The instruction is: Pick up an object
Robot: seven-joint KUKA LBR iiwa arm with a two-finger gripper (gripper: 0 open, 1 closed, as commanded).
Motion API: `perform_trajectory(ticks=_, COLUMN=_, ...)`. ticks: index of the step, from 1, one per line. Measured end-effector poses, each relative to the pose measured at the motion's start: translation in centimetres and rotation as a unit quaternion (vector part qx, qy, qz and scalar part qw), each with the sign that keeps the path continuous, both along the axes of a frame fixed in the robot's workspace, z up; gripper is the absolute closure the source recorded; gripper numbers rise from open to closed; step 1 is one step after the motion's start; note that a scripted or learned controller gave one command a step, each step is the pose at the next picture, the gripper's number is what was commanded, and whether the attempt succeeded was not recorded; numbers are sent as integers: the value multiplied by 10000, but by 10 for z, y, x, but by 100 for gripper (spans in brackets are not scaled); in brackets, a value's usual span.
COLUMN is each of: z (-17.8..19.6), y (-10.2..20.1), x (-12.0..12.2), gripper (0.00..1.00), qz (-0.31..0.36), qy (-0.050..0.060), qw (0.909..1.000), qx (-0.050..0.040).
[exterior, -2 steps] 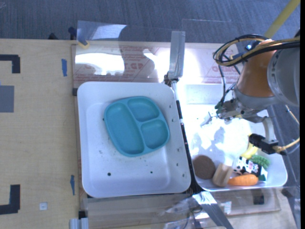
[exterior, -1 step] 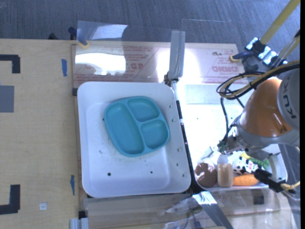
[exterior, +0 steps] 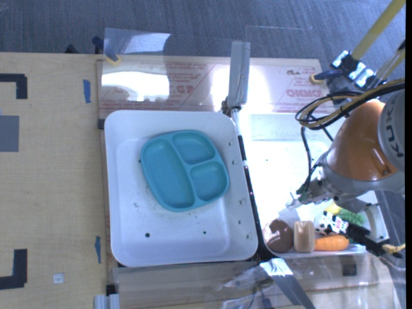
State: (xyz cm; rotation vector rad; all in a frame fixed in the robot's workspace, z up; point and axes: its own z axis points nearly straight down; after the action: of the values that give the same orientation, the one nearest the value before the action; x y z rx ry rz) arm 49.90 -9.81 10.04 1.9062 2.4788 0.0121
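Observation:
Several small objects lie along the near edge of the right bin (exterior: 277, 140): a brown round piece (exterior: 279, 235), a tan block (exterior: 304, 235), an orange carrot-shaped piece (exterior: 331, 243), a black-and-white spotted piece (exterior: 335, 224) and a yellow bit (exterior: 333, 209). The gripper (exterior: 311, 194) hangs low under the orange wrist band (exterior: 362, 143), just above and behind these objects, mostly hidden by the arm. Nothing is visibly held.
The left bin (exterior: 122, 192) holds a blue divided plate (exterior: 185, 168). A grey divider post (exterior: 238, 76) rises between the bins at the back. Cables loop (exterior: 322, 105) above the right bin. Wooden bench (exterior: 45, 172) lies to the left.

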Motion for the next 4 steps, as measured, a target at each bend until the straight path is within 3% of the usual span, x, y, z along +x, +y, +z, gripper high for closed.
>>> perform_trajectory(ticks=1, z=86, y=20, x=-12, gripper=100, qz=-1004, qy=57, qw=9949, qx=24)
perform_trajectory(ticks=2, z=115, y=5, x=65, gripper=100, qz=288, qy=55, qw=9996, qx=2)
perform_trajectory(ticks=3, z=-11, y=-33, x=40, gripper=100, qz=919, qy=42, qw=9958, qx=-7)
perform_trajectory(ticks=4, z=-11, y=-11, x=5, gripper=100, qz=2944, qy=28, qw=9557, qx=-36)
